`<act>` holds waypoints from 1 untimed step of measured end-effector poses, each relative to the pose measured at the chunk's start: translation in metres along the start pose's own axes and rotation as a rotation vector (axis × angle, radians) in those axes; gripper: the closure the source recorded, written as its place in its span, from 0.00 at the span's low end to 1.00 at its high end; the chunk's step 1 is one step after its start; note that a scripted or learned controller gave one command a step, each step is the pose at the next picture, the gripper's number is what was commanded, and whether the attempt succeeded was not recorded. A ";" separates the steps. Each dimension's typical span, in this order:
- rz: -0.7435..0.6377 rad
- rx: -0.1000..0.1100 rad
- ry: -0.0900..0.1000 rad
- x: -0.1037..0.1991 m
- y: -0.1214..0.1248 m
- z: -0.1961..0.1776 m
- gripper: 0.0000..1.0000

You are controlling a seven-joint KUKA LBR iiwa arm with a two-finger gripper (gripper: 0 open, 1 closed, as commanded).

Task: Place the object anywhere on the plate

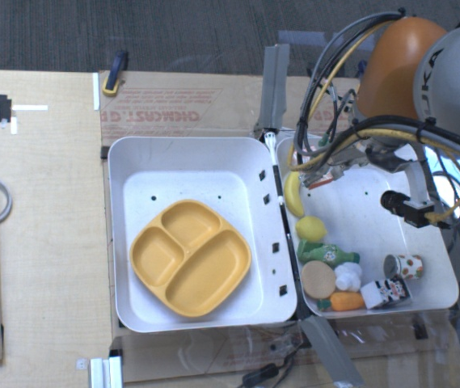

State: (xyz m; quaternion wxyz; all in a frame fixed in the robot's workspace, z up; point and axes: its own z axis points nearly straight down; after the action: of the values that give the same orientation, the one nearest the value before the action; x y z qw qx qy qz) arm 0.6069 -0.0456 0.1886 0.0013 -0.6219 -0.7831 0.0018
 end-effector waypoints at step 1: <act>0.150 0.002 -0.001 0.062 0.028 0.001 1.00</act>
State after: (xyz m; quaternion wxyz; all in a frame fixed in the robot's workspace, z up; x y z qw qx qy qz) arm 0.6205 0.0216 0.1877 0.0013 -0.6790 -0.7341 0.0030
